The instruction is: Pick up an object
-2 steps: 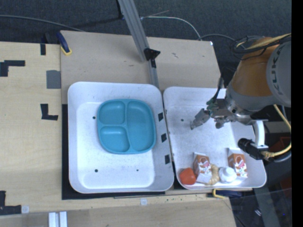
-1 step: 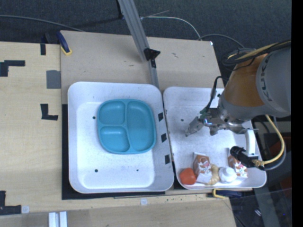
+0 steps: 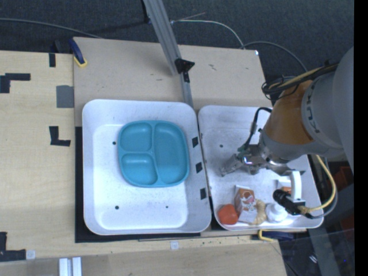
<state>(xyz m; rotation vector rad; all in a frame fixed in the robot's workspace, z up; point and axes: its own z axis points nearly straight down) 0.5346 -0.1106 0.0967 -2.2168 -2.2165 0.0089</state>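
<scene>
Desk (image 3: 132, 68): one tan wooden surface carrying two shallow white bins side by side; black tape marks on the lighter board at far left.
Left bin (image 3: 100, 211): one, holding a single item.
Plate (image 3: 153, 153): one teal plate with three compartments, lying flat in the upper middle of the left bin.
Metal post (image 3: 164, 27): one grey bar slanting down from the top edge to the seam between the bins.
Right bin (image 3: 224, 125): one, with a cluster of small things along its lower edge.
Claw (image 3: 230, 167): low in the middle of the right bin, pointing left, just above the cluster; whether it is released or clenched cannot be told, and nothing visible sits in it.
Orange ball (image 3: 228, 214): one, at the lower edge of the right bin, touching the box.
Box (image 3: 246, 203): one small red-and-white carton, just right of the ball.
Tan piece (image 3: 261, 212): one small beige object beside the box.
White object (image 3: 278, 214): one, at the cluster's right end.
Arm (image 3: 299, 122): one, grey with an orange band, reaching in from the right.
</scene>
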